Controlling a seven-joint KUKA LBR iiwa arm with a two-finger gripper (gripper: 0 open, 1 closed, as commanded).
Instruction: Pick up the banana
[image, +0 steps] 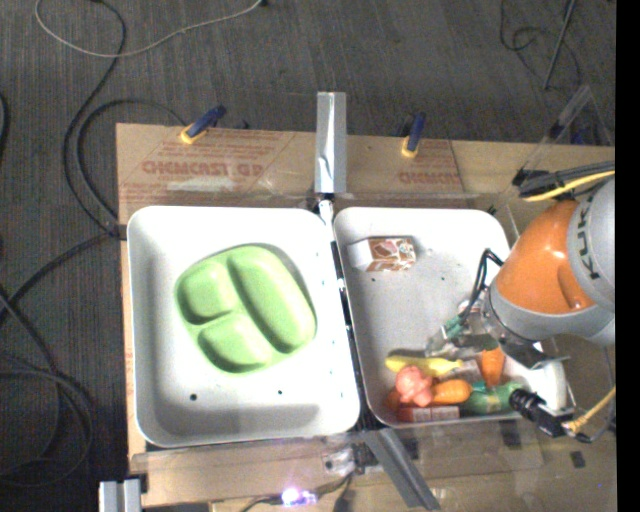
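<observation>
Here the arm (565, 270) reaches in from the right over the right bin (430, 230); its gripper (452, 343) hangs low above the near right corner, just over the banana (420, 365); whether it is clenched or released cannot be told, since the parts blur together. The banana lies yellow and flat near the bin's front wall, its left end pointing toward the middle divider; a pink toy (410, 383) sits touching it on the near side; an orange piece (452, 391) and a green piece (490, 399) lie just beside, toward the right. A small packet (390, 252) rests well apart, near the far wall. The left bin (150, 400) bears a green tray (246, 306), upside down or not I cannot tell.
</observation>
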